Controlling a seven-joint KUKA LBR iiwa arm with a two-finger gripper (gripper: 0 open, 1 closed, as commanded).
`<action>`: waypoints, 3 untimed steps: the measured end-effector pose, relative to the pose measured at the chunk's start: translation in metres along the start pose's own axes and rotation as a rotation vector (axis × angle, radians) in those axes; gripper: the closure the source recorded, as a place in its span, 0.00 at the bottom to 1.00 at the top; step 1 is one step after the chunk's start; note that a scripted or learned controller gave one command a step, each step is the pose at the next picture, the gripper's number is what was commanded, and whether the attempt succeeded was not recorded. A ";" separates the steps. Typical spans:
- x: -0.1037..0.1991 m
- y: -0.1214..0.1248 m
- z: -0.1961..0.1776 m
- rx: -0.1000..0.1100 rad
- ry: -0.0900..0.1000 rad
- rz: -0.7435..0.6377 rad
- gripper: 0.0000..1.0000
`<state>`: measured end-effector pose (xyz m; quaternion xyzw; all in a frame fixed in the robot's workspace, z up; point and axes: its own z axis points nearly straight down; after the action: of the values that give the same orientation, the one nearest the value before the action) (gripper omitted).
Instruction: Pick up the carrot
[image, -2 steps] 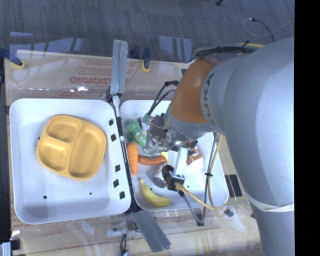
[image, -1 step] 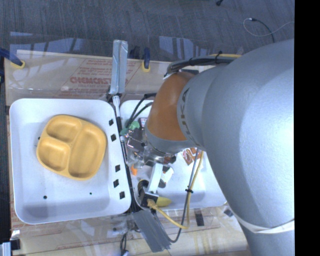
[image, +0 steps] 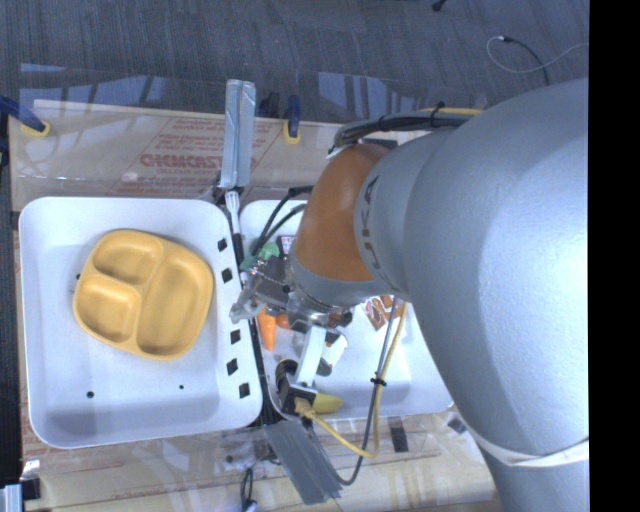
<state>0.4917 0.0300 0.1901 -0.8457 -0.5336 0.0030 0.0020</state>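
Observation:
A small piece of the orange carrot (image: 268, 326) shows in the right bin (image: 425, 395), close to its left wall. My gripper (image: 296, 322) hangs straight over it, low in the bin, and the grey arm with its orange band covers most of the carrot. Whether the gripper touches the carrot is hidden by the wrist.
In the left bin (image: 50, 400) lies a yellow divided plate (image: 145, 292). A yellow object (image: 322, 403) sits at the right bin's near-left corner, and a brown item (image: 378, 312) peeks out beside the arm. The arm's bulk covers the rest of the right bin.

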 end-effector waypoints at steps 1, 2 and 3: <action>-0.050 0.068 -0.029 -0.001 0.002 0.025 0.00; -0.102 0.063 0.087 -0.005 0.003 -0.133 0.00; -0.025 0.017 -0.001 -0.003 0.003 0.078 0.00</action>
<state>0.4960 -0.0003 0.1913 -0.8658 -0.5003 0.0010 0.0016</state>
